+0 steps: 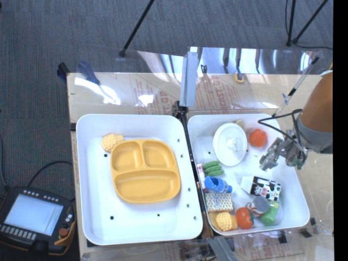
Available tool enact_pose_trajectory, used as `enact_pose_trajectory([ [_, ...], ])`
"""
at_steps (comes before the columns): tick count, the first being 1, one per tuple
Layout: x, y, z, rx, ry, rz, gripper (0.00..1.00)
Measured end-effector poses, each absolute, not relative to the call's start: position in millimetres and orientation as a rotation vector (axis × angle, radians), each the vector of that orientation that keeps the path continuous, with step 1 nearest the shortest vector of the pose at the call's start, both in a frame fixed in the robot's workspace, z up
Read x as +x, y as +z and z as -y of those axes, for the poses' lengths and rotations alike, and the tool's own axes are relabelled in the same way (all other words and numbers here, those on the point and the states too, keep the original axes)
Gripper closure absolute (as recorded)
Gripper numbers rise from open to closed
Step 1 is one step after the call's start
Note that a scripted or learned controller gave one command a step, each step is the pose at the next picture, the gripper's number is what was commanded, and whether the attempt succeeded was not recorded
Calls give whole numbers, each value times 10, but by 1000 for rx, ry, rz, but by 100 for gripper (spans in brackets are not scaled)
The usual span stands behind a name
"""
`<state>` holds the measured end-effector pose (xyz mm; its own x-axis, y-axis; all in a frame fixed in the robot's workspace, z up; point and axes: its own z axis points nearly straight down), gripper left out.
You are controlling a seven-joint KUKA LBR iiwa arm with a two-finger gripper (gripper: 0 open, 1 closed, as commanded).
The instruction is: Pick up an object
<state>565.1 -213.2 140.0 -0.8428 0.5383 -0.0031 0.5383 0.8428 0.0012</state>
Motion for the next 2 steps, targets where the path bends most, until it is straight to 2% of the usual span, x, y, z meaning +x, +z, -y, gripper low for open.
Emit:
enact_pose_trajectory([
  [1,6215,868,1908,933,2,-3000,100],
  [2,6287,859,1174,1270,-3,-2879,100],
])
